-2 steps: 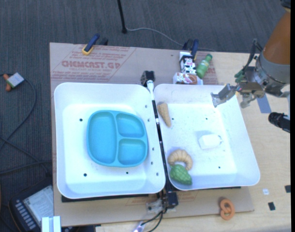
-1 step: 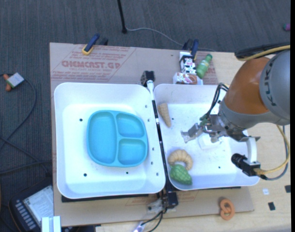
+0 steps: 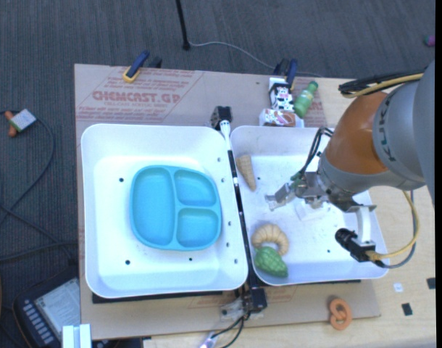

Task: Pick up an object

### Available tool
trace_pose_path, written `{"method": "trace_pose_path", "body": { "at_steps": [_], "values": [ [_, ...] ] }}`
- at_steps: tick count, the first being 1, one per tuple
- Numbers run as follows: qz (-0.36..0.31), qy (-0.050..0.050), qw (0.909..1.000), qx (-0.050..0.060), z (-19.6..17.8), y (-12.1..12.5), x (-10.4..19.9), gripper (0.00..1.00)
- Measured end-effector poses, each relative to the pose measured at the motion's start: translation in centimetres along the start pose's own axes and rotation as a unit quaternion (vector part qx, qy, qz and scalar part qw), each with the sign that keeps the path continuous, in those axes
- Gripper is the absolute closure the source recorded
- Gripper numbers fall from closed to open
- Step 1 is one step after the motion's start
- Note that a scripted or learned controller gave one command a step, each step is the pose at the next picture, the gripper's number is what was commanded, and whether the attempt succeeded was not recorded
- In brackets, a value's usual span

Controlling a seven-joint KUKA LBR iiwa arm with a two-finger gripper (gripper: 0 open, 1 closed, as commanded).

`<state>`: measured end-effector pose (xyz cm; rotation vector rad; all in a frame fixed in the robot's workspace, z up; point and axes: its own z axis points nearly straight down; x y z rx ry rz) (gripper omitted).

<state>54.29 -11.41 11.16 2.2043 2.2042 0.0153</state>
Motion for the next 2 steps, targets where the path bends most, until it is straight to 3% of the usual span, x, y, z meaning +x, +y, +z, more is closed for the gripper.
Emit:
{"method": "trace_pose_path", "body": {
  "at_steps": [1,2],
  "values": [
    [-0.001,0.000,1.0000,-0.003,0.0,-4.2,0.4,0.00],
    [-0.001,0.002,1.0000,0.001,0.2,-0.1,1.1,0.00]
  ]
}}
